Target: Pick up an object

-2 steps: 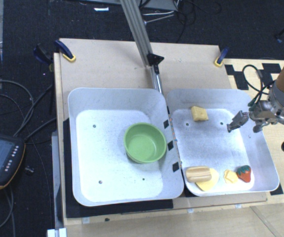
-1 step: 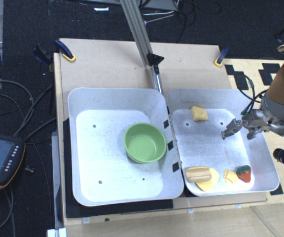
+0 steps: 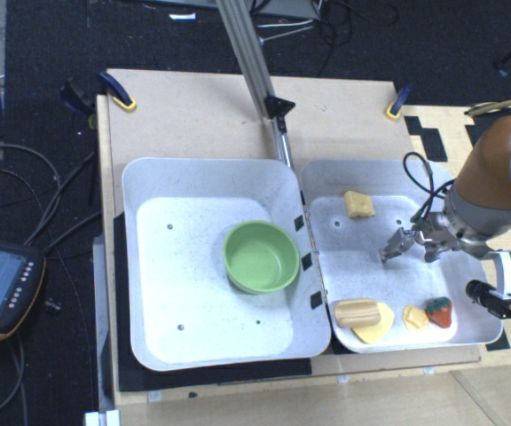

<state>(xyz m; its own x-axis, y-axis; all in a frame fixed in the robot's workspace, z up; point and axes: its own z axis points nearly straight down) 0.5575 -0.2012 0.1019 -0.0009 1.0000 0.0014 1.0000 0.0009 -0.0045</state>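
The gripper (image 3: 396, 245) hovers over the bare middle of the right bin (image 3: 326, 193), holding nothing; whether it is open I cannot tell. The closest object, a yellow block (image 3: 358, 204), lies just far-left of it. A bread roll (image 3: 357, 311) and strawberry (image 3: 439, 311) sit along the near edge.

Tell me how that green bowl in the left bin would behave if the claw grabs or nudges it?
The green bowl looks like thin moulded plastic, so probably light and stiff. It sits upright on a wide base, so a push would likely slide it across the smooth left bin rather than tip it. Its glossy, rounded wall may slip; pinching the rim seems safer.
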